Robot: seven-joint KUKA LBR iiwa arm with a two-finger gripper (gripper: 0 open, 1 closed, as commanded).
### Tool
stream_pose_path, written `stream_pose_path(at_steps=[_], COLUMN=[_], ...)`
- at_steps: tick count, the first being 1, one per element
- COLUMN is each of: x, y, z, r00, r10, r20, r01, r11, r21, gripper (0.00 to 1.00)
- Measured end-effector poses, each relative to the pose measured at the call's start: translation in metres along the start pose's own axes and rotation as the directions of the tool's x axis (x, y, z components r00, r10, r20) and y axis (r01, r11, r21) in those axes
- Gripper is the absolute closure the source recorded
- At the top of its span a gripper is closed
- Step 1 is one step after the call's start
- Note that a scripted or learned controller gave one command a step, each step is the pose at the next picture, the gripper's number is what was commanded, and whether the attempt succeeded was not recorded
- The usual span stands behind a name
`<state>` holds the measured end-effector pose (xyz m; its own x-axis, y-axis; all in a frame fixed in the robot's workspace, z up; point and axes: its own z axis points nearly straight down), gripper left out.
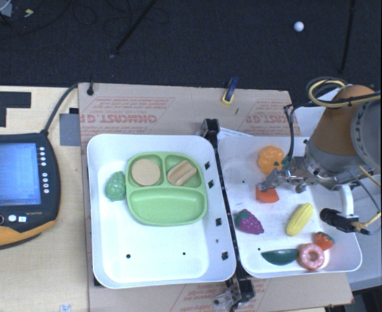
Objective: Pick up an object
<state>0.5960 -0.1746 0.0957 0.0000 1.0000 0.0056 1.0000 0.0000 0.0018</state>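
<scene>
The right bin [353, 255] holds several toy foods. An orange fruit [270, 156] lies near its back, with a small red piece [267, 194] just in front of it. Purple grapes [248, 221], a yellow corn cob [299, 218], a red tomato [323, 240], a pink donut [311, 257] and a dark green pod [280, 257] lie toward the front. My gripper [277, 181] reaches in from the right and sits low between the orange fruit and the red piece, right over the red piece's upper edge. Nothing is visibly lifted.
The left bin [113, 252] carries a green divided plate [166, 203] with a round cookie [145, 171] and a bread piece [182, 172]; a green leafy toy [115, 186] lies beside it. A teach pendant [15, 187] rests at the far left. Cables loop by the arm's wrist [347, 207].
</scene>
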Motion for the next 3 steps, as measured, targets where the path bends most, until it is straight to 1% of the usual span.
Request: stream_pose_path(at_steps=[1,2,3], x=[-0.002,-0.002,-0.003], y=[0.002,0.012,0.013], z=[-0.016,-0.076,-0.129], r00=[1.0,1.0,1.0], r10=[0.002,-0.001,-0.001], r20=[0.001,0.007,0.007], r01=[-0.002,0.001,0.001], r11=[1.0,1.0,1.0], r21=[-0.008,-0.002,-0.002], gripper=[1.0,1.0,1.0])
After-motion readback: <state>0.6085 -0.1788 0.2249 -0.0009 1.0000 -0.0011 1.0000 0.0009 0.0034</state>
